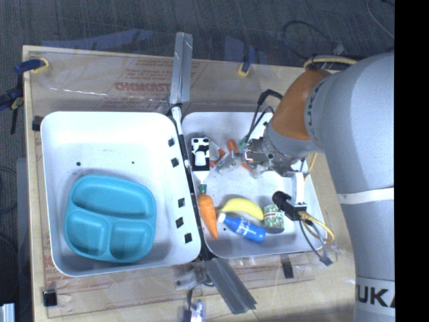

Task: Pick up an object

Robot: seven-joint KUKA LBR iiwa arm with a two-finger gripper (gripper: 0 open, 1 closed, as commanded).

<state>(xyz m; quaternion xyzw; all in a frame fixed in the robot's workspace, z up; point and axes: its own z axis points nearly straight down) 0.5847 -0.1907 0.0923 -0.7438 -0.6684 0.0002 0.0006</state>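
Where visible: carrot (pixel 208 215), perhaps banana (pixel 242 208)

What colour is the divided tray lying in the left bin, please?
The divided tray is light blue, seen best in the camera view.

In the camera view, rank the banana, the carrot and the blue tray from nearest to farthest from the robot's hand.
1. Banana: in the right bin, just below the hand.
2. Carrot: in the same bin, by the divider, farther left and lower.
3. Blue tray: in the left bin, across the divider, clearly farthest.
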